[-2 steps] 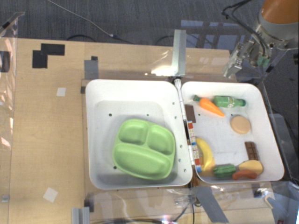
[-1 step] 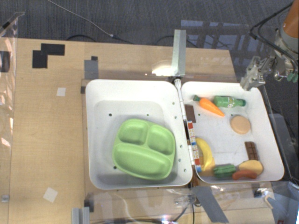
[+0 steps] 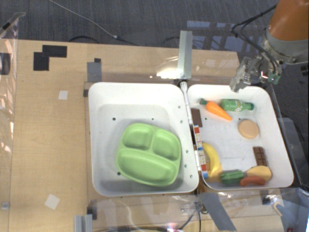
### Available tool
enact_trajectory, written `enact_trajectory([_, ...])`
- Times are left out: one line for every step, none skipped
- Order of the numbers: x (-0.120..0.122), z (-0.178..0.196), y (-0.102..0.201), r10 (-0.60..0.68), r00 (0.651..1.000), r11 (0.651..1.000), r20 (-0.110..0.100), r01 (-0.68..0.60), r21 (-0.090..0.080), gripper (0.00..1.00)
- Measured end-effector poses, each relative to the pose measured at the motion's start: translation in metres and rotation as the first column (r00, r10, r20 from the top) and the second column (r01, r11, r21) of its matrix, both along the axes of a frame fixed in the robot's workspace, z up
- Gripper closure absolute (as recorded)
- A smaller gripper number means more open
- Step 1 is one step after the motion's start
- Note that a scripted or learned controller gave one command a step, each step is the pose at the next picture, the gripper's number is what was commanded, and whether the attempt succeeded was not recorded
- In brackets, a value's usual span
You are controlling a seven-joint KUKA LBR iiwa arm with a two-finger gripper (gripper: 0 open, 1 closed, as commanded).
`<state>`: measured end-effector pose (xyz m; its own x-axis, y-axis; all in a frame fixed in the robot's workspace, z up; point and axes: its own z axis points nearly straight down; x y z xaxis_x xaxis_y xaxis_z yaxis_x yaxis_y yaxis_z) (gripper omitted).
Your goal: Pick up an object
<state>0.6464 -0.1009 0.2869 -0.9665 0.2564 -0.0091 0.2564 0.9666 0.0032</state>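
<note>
gripper [image 3: 240,82] hangs with nothing in it, fingers apart, above the far rim; green bottle [image 3: 236,105] and carrot [image 3: 218,110] lie just below it.

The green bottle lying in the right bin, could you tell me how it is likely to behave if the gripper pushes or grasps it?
The green bottle lies on its side, so a sideways nudge would probably roll it. The carrot beside it may block rolling that way. Its round, glossy-looking body could slip between fingers unless the gripper closes across its width.

Wooden bench [image 3: 48,144] spanning the frame, bearing 2 white bins: left bin [image 3: 104,105] centre, right bin [image 3: 275,124] at right.
</note>
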Motion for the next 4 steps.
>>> enact_trajectory([-0.025, 0.007, 0.065, -0.245, 0.969, 0.969, -0.002, 0.245, 0.002, 1.00])
enact_trajectory([0.005, 0.030, 0.092, -0.563, 0.826, 0.826, -0.002, 0.563, 0.005, 1.00])
enact_trajectory([-0.043, 0.005, 0.160, -0.800, 0.600, 0.600, -0.010, 0.800, 0.003, 1.00])
enact_trajectory([0.019, 0.017, 0.118, -0.861, 0.508, 0.508, -0.006, 0.861, 0.003, 1.00])
